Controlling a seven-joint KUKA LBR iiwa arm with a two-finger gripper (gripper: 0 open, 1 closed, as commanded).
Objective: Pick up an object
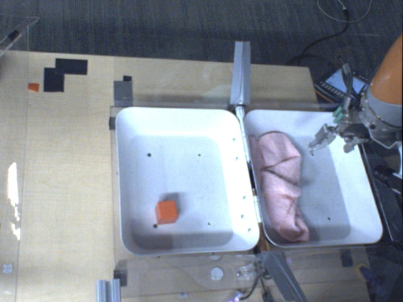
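Observation:
A folded pink cloth (pixel 281 184) lies along the left side of the right bin (pixel 352 231). An orange cube (pixel 167 212) sits in the lower left part of the left bin (pixel 189 131). My gripper (pixel 332 139) hangs over the upper right part of the right bin, to the right of the cloth and apart from it. Its two fingers are spread, with nothing between them.
A metal divider bar (pixel 240 74) runs up between the two bins. Black blocks (pixel 62 72) and a small orange tag (pixel 33 87) lie on the wooden bench at the far left. Cables and a device (pixel 337 83) sit behind the right bin.

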